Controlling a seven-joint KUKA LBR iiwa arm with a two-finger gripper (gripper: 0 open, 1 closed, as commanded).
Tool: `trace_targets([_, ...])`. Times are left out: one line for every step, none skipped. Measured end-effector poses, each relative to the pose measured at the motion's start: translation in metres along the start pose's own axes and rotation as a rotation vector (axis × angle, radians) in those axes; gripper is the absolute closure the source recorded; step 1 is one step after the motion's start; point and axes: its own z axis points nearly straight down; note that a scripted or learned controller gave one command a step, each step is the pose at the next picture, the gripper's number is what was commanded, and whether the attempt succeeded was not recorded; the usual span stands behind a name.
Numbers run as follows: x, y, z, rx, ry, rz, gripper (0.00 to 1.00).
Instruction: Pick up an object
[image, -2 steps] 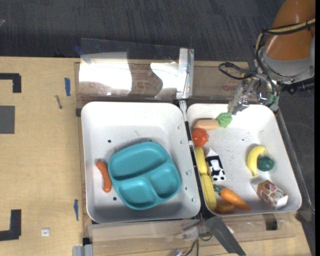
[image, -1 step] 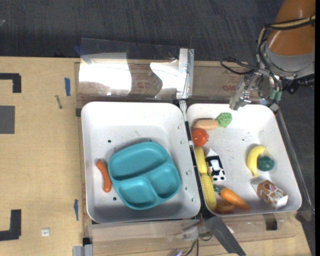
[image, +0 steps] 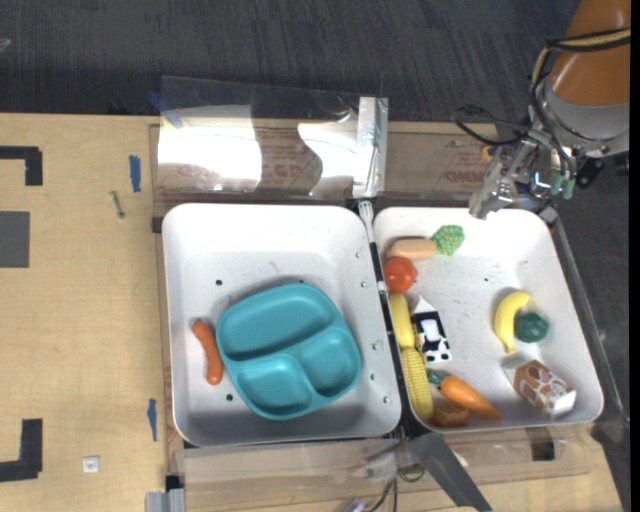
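Above the far right corner of the right bin (image: 585, 345), the fingers (image: 490, 200) hang at the end of the grey arm (image: 590, 70) with its orange band, and whether they are spread or closed I cannot tell, since they show as a small blurred shape over the rim. Just beside them, below and to their left, a green broccoli piece (image: 449, 238) lies touching a tan bread roll (image: 410, 248), with a red tomato (image: 400, 272) near that. Further below the fingers, along the bin's left wall, run a yellow corn cob (image: 410, 355) and what seems to be a black-and-white cow figure (image: 431, 338), then an orange carrot (image: 466, 397) near the front edge. Well below and to the right of the fingers sit a yellow banana (image: 508, 315) touching a dark green round piece (image: 533, 327), and a brown-and-white packet (image: 543, 387). Far to the fingers' left, the left bin (image: 200, 235) holds a teal divided plate (image: 288, 348) and an orange sausage (image: 209, 352) just beside it, both bins resting on the table (image: 70, 300).
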Motion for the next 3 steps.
trace_targets([0.0,0.02,0.038,0.001,0.011,0.001,1.0])
trace_targets([-0.002,0.02,0.023,-0.001,-0.003,0.0,1.0])
trace_targets([0.007,0.022,0.036,0.002,0.009,-0.01,1.0])
